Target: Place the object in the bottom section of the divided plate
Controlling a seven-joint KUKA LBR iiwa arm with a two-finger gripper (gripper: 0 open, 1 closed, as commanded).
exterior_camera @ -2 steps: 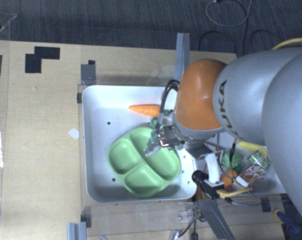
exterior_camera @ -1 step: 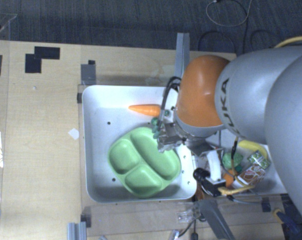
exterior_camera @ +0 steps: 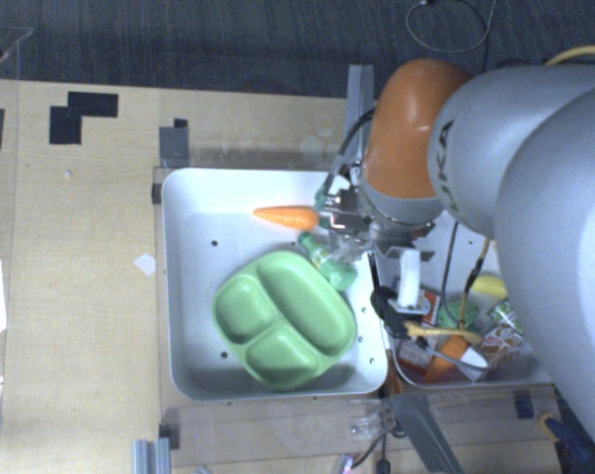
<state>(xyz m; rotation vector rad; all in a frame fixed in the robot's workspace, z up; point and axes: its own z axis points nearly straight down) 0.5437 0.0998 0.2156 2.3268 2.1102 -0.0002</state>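
A green divided plate (exterior_camera: 285,317) with three sections lies in the left white bin (exterior_camera: 193,265), toward its front right. An orange carrot (exterior_camera: 284,217) lies behind the plate, pointing left, and its thick right end meets my gripper (exterior_camera: 331,227). The gripper hangs over the bin's right side, just behind the plate's far rim. Whether the carrot sits between its fingers is hidden by the wrist. A pale green translucent thing (exterior_camera: 334,268) lies under the gripper, at the plate's back right edge.
The right bin (exterior_camera: 406,368) holds several items, among them a yellow piece (exterior_camera: 487,287), an orange piece (exterior_camera: 452,351) and a printed packet (exterior_camera: 499,342). My grey arm with its orange band (exterior_camera: 410,131) covers most of that bin. The left bin's left half is bare.
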